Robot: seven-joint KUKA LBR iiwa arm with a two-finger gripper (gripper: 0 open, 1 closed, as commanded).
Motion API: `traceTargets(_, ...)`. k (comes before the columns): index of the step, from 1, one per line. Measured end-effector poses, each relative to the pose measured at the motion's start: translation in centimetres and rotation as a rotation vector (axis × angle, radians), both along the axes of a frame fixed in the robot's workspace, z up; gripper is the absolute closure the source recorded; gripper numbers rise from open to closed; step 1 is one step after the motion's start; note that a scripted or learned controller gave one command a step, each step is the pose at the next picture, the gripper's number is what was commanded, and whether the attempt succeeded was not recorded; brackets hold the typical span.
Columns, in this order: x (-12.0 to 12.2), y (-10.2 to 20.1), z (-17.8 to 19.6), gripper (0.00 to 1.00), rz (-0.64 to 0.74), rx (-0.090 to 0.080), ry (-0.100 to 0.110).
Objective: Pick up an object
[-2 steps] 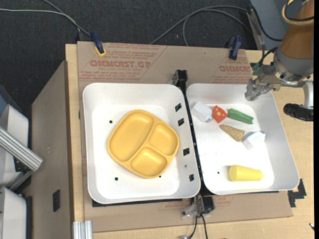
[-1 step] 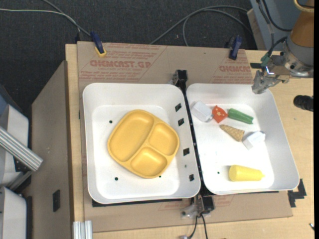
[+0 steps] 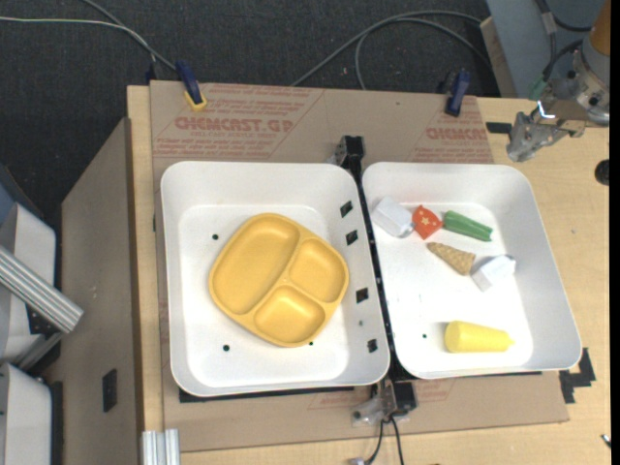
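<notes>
Two white bins sit side by side on the desk. The right bin (image 3: pixel 542 260) holds five small items: nearest, one yellow cone-shaped block (image 3: pixel 475 337); then one ice-cream cone toy (image 3: pixel 470 260), one green piece (image 3: pixel 468 226), one red piece (image 3: pixel 426 221), one white piece (image 3: pixel 392 218). The left bin (image 3: pixel 184 260) holds one yellow divided plate (image 3: pixel 279 279). Farthest, at upper right, the tool (image 3: pixel 533 136) hangs outside the bins, its opening hard to make out.

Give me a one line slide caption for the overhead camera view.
Gripper hangs beyond the right bin of small toys; a yellow divided plate fills the left bin.
</notes>
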State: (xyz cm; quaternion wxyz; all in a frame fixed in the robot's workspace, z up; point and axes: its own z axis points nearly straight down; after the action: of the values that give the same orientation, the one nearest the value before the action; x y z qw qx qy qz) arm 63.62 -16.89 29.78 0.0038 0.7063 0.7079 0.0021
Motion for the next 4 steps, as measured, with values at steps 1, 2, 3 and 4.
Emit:
traceTargets(1,-0.7,4.5,-0.2,1.00,0.003,0.005,0.010)
traceTargets(2,-1.2,10.2,-0.2,1.00,0.005,0.006,0.010)
traceTargets(3,-1.9,14.7,-0.8,1.00,0.004,0.005,0.011)
traceTargets(4,-2.1,20.2,-1.0,1.00,0.005,0.005,0.011)
